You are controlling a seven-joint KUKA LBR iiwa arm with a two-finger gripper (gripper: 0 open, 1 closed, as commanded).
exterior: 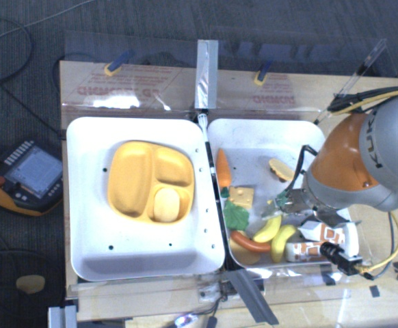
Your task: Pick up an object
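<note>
Overhead, the grey-and-orange arm point(353, 159) reaches into the right bin point(254, 134) at lower right of frame, while the left bin point(89, 251) holds a yellow tray point(141, 176). The approach step appears in hand. The hand point(289, 200) hovers just above and right of the banana point(274, 232); whether it is wide or narrow cannot be told. Next, a descent onto one item seems needed.

Two white bins point(83, 251); one yellow tray point(148, 180) holding one pale roll point(165, 204); one carrot point(222, 169); two bananas point(275, 234); one sausage point(245, 241); one cheese wedge point(241, 197); one green leaf point(236, 216).
</note>
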